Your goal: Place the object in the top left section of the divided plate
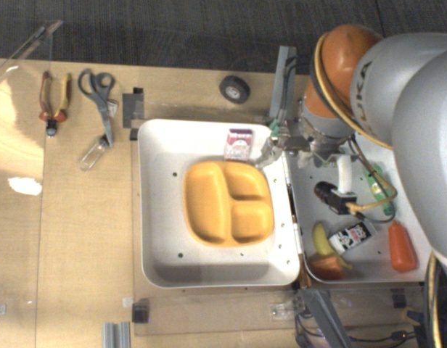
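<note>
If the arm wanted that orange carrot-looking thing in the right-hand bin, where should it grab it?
Probably across the middle of the orange carrot-shaped piece. It lies flat near the right bin's lower right corner, long axis running roughly up and down the picture, so coming straight down from above with the fingers closing on its two long sides looks best. The ends taper, so a grip there could slip.

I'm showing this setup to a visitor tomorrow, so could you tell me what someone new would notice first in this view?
The yellow divided plate stands out most, sitting in the middle of the left white bin with a small pink-and-white packet just beyond its far edge. Next comes the big grey arm with its orange band, filling the right side above the right bin, where an orange carrot-like piece, a banana and other small items lie.
</note>
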Controlling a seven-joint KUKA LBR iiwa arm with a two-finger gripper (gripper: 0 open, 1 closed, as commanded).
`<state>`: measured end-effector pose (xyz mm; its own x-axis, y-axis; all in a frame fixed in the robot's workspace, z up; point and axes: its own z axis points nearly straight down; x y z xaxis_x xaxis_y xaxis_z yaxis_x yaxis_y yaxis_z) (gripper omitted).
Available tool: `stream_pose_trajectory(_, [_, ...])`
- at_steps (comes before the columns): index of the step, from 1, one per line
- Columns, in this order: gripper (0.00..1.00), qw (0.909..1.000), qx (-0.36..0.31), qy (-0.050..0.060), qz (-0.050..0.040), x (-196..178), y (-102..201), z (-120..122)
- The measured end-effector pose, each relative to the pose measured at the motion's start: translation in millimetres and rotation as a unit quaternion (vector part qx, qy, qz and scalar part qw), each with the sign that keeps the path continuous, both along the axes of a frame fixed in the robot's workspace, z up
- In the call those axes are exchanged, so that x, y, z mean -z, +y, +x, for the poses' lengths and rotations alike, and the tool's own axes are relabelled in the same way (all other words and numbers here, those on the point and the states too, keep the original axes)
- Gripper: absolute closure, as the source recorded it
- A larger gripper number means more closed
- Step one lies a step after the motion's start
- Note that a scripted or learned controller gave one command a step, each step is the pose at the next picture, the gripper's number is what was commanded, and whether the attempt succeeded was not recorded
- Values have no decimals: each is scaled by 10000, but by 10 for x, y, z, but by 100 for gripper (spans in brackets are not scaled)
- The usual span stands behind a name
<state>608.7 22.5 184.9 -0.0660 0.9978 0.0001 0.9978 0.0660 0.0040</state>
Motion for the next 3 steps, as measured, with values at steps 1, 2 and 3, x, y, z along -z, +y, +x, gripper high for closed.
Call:
stream_pose_trajectory(1, [100,10000,-38,-27,2,-116,14,17])
stream_pose_trajectory(2, [100,9998,-182,4,-4,0,441,603])
stream_pose_trajectory(3, [100,10000,-50,-5,4,-7,565,-172])
